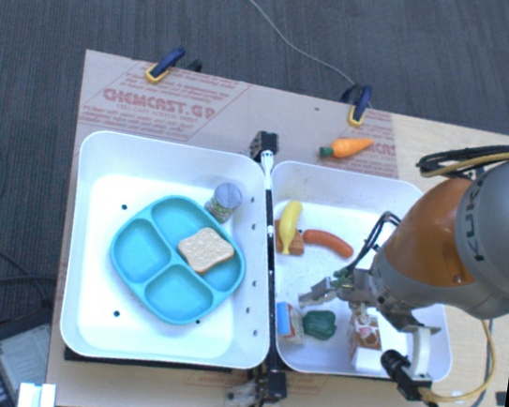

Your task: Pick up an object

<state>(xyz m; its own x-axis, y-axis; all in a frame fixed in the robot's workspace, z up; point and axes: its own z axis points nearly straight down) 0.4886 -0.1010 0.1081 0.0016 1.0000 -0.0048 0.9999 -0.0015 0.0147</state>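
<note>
Camera view: the fingers (325, 292) reach into the right bin (421, 360), spread open with nothing between them. Just below them lies a green pepper (319, 325), not touching (a small blue-and-orange pack (287, 322) lies beside it). Above them lie a red sausage (327, 242) and a yellow banana (288, 226). Well to their left, a blue divided plate (147, 258) carries toast (206, 250).
</note>
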